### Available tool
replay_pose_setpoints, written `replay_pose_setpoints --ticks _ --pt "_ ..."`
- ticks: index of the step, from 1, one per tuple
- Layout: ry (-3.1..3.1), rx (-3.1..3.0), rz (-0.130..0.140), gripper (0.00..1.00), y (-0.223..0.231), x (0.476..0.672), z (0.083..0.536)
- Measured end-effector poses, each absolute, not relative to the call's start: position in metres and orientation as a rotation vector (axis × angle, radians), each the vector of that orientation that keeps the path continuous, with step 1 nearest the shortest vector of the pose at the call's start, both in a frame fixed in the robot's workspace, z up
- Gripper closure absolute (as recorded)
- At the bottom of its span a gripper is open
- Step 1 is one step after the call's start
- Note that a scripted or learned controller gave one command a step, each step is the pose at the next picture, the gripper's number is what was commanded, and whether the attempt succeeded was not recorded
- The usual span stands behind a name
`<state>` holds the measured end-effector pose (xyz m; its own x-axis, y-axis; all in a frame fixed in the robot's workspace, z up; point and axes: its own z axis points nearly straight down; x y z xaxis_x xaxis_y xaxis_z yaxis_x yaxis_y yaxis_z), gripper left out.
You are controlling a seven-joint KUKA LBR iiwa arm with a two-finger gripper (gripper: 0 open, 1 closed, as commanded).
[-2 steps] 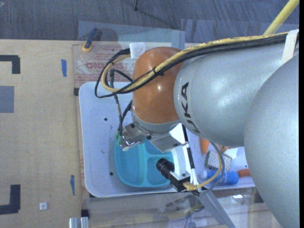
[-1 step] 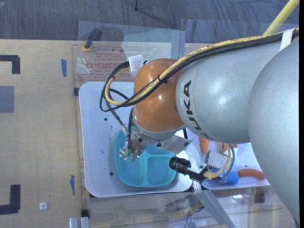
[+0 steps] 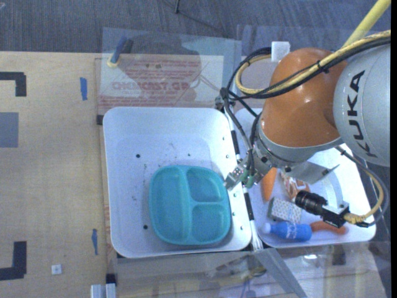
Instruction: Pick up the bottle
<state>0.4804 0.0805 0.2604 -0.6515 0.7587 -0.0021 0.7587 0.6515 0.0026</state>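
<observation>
Camera view: the arm (image 3: 310, 104) hangs over the right bin (image 3: 363, 194), its bulk hiding the gripper, so whether the tool is spread or closed cannot be told. The bottle (image 3: 289, 230), blue with a white cap end, lies on its side at the bin's near wall, just below the wrist and beside a speckled packet (image 3: 285, 210) and orange pieces. A sound approach likely descends straight over the bottle's middle, closing across its narrow width clear of the neighbours.

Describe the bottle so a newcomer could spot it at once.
Look at the right-hand bin, under the arm. Along its near edge lies the bottle, on its side. It is the one blue thing there, beside an orange carrot-shaped piece and a speckled packet.
</observation>
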Motion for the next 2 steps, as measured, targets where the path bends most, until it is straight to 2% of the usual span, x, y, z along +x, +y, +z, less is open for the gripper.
replay_pose_setpoints --ticks 1,2 --pt "3.003 0.909 0.004 1.0 0.156 0.48 0.258" --pt "2.574 1.797 0.001 1.0 0.179 0.479 0.245"
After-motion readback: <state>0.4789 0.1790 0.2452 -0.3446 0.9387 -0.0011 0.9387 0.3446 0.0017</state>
